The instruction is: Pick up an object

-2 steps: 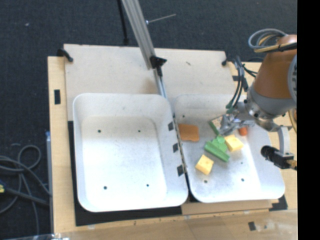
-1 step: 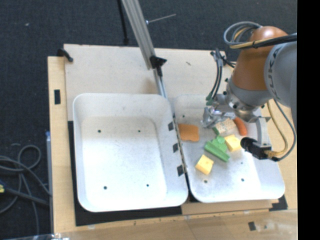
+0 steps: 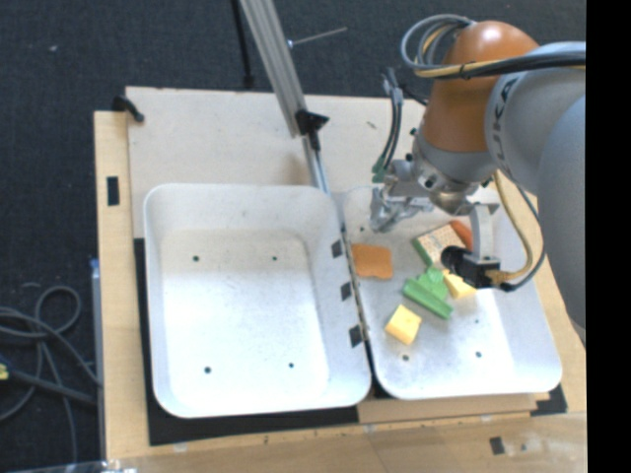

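Fingers apart with nothing between them, gripper (image 3: 386,215) at upper left of right bin (image 3: 513,363), above orange block (image 3: 372,261), green piece (image 3: 428,291) lower right.

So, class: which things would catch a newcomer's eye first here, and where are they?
The grey arm's orange band stands out at upper right, above the right bin. In that bin lie an orange block, a green piece and a yellow block. The left bin sits beside it.
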Robot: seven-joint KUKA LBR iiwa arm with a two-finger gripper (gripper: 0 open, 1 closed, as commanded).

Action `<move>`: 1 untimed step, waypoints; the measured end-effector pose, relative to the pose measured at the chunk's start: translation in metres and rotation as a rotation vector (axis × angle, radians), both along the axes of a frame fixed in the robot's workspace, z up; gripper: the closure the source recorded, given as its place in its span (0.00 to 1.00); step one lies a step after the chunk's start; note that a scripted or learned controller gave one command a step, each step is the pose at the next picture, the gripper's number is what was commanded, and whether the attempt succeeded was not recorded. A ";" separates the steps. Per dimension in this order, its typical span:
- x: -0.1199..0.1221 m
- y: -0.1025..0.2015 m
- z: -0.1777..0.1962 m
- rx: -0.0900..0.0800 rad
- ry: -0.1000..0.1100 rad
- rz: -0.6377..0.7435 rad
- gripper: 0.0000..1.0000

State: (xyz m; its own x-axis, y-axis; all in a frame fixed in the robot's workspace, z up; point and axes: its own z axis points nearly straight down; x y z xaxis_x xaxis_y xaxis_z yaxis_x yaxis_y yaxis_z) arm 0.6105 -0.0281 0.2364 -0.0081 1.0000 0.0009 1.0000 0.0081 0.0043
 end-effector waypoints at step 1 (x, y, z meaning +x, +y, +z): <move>0.019 0.057 0.002 -0.001 0.001 -0.001 1.00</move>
State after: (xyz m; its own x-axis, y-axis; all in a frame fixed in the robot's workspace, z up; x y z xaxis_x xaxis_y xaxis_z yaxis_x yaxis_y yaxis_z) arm 0.6298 0.0289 0.2381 -0.0075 1.0000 -0.0003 1.0000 0.0075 0.0033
